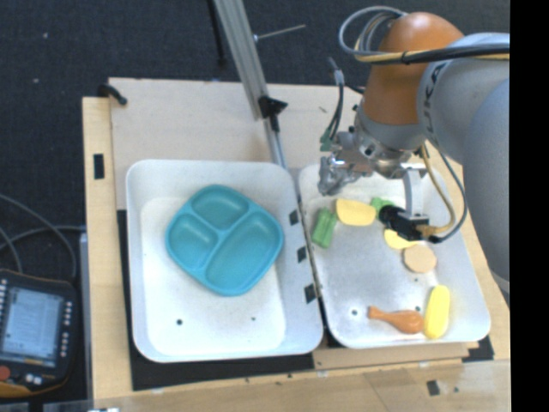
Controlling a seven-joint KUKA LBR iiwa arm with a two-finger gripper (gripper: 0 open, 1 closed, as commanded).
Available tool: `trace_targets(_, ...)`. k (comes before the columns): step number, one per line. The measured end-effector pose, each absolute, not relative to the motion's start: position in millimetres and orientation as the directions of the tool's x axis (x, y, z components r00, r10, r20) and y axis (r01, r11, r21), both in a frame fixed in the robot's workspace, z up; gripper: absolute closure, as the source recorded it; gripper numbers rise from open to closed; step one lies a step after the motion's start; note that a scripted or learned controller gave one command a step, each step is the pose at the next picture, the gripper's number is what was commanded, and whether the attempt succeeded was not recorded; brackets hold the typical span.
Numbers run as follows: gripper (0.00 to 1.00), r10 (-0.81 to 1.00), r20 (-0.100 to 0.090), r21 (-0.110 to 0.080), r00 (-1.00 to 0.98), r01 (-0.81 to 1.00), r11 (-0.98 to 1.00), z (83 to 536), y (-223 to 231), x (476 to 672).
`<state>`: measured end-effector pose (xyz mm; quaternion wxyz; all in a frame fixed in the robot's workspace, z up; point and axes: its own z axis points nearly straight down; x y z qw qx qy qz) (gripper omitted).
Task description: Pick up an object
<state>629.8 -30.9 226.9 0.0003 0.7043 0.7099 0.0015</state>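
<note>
Overhead, at a slant: pale wooden bench [197, 118] on dark speckled carpet [77, 33], with a handheld screen unit [30, 320] down on the floor well left of the right bin [360, 273]. Behind the right bin's far left corner, a grey metal rail [243, 45] slanting up from the bench. Touching the right bin's left rim, the left bin [163, 316], white and shallow, with a blue divided plate [225, 239] flat inside.

Over the right bin's far left corner, the gripper [333, 181], low above the white floor. Cannot tell how far open, nor whether anything is held.

Inside the right bin, by the left wall, a green block [324, 227]. Just right of that, a yellow oval piece [355, 213]. Toward the middle, a small yellow piece [396, 239] touching a tan disc [419, 258]. Along the near edge, an orange drumstick [397, 318] just beside a long yellow piece [437, 310]. A few small dark dots on the right bin's floor.
</note>
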Motion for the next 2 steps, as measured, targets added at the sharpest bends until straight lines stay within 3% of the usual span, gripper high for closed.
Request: trace_targets(2,1.00,1.000,0.001,-0.001,-0.007,1.000,0.007,230,68,626.4)
